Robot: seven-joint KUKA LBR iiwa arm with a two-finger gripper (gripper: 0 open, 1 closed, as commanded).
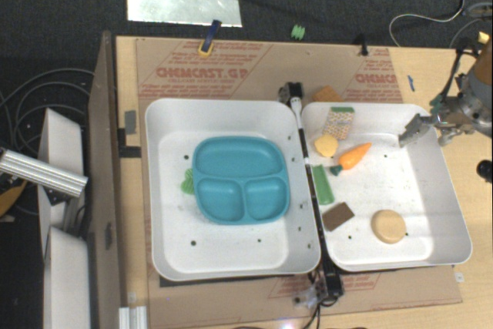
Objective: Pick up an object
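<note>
The right bin holds an orange carrot, a yellow round piece, a speckled beige block, a green strip, a brown rectangle and a round tan bun. My gripper hangs over the right bin's upper right part, to the right of the carrot and apart from every object. Nothing shows in its grasp. The grey arm comes in from the right edge.
The left bin carries a blue divided plate with a green item poking out at its left. An orange-tan piece lies on the cardboard just behind the right bin. Cables run on the dark floor at left.
</note>
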